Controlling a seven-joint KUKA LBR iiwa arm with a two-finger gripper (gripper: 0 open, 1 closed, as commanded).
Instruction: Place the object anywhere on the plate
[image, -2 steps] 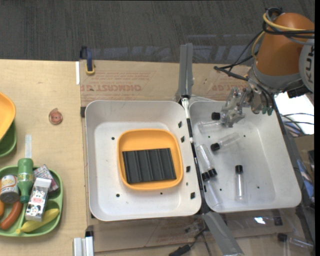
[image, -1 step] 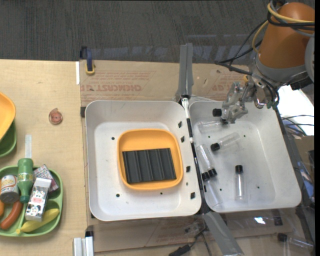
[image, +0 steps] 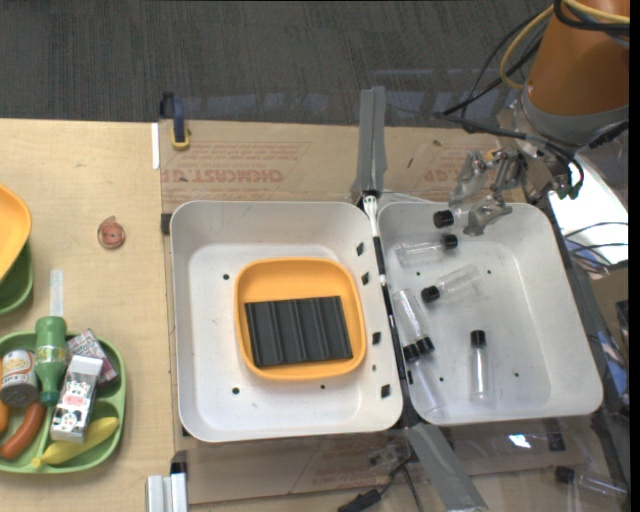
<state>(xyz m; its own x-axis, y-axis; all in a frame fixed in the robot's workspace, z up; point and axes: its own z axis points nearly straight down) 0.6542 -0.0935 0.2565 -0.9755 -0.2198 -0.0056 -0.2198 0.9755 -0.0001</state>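
Clear plastic vials with black caps lie scattered in the right bin (image: 560, 390), nearest the camera's lower edge: one vial (image: 481, 362) lies lengthwise near the bin's middle, cap toward the far side, and a second (image: 412, 330) rests along the left wall with its cap at the near end. Further in, a third vial (image: 452, 283) lies at a slant, cap pointing left, and beyond it a fourth (image: 425, 247) sits close to the far wall. A loose black cap (image: 442, 217) lies just past that, near the bin's far rim.

In the left bin (image: 200, 400), the orange plate (image: 299, 318) sits in the middle, carrying a dark ribbed insert (image: 300, 331). None of the vials is on it; all of them are in the other bin, apart from the plate across the two bin walls.

My gripper (image: 482, 205) hangs over the far rim of the right bin, just right of the loose cap. Its metal fingers point down and to the left, and I cannot tell how far apart they stand; I see nothing between them. Behind it, my orange band (image: 580, 55) rises at the top right, with cables looping around the wrist.

On the wooden bench (image: 90, 160) to the far left sit a green tray (image: 100, 440) of toy food and a small pink object (image: 111, 234).
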